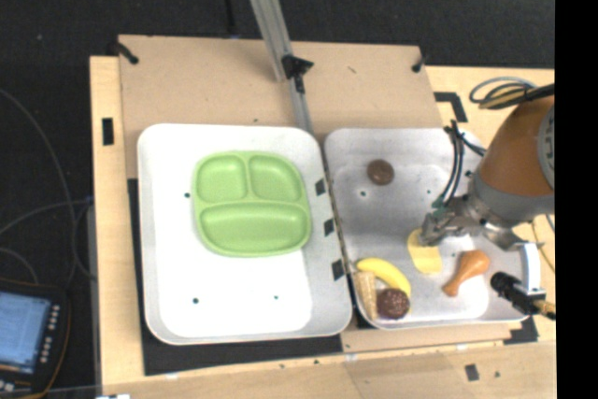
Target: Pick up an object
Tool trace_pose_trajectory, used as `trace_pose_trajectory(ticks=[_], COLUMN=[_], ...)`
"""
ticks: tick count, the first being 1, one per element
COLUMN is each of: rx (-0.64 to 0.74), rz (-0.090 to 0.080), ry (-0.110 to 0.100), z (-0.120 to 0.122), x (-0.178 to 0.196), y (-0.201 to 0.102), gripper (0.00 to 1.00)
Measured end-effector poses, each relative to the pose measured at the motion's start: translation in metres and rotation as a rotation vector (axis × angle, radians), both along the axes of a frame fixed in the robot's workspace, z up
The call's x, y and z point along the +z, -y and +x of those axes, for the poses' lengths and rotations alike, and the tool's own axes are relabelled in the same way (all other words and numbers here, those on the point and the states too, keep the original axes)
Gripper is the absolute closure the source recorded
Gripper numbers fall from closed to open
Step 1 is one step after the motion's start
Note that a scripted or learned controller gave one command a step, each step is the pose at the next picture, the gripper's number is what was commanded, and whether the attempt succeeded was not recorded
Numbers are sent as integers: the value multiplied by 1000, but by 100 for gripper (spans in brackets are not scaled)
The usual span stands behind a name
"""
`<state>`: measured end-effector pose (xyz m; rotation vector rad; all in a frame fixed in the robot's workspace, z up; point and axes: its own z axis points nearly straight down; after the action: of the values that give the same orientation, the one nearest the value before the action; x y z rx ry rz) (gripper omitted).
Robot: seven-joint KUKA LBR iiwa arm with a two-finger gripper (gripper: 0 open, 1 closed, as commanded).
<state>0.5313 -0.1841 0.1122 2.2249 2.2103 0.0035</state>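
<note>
The pincer (439,229) sits low in the right bin (392,149), right above a yellow block (425,257), apparently touching it; how wide it stands I cannot tell. An orange drumstick (465,271) lies just beside it.

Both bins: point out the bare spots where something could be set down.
Left bin: bare strip in front of the green tray, and a narrower one to its left. Right bin: bare floor around the brown disc. Crowded: the near end, where the banana, chocolate ball, yellow block, drumstick and pincer cluster.
</note>
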Motion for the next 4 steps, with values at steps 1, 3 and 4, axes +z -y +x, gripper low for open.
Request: trace_pose_trajectory(ticks=[1,3,4], rx=[10,13,13], rz=[-1,3,3], ry=[2,-3,-4], z=[10,15,17], x=[52,105,99], y=[-5,-47,-100], gripper=[100,100,100])
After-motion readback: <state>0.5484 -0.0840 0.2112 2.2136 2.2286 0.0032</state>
